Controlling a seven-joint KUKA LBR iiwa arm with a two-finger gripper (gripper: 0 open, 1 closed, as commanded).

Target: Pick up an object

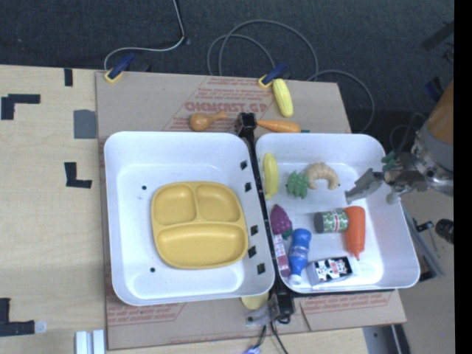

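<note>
Hand (366,184) at right bin's (372,144) right rim, finger state unclear; carrot (355,229) nearest, just below-left, long axis near vertical.

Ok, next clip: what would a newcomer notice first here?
Probably the big yellow divided plate lying alone in the left bin. Then the right bin, crowded with toy food: an orange carrot, a croissant, a blue bottle. The end effector hangs at that bin's right rim.
</note>
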